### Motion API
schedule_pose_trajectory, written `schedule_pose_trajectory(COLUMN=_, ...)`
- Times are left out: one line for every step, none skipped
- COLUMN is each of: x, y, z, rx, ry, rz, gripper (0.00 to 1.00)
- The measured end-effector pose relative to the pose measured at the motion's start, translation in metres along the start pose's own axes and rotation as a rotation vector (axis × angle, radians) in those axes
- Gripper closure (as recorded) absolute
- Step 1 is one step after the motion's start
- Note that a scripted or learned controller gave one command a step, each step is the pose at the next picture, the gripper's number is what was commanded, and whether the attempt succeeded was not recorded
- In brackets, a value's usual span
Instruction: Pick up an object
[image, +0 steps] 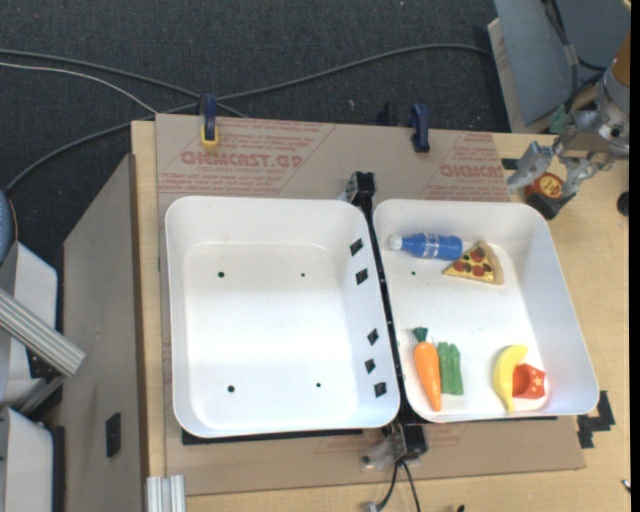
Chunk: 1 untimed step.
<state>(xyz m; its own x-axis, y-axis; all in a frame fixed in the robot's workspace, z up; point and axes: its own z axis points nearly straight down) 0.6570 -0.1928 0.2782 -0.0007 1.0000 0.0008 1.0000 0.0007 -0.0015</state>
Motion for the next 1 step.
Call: schedule_pose_trajectory(x=-0.0258, y=0.0085, z=0.1956, rx=0.014, ry=0.019, rz=0.001, gripper=0.0)
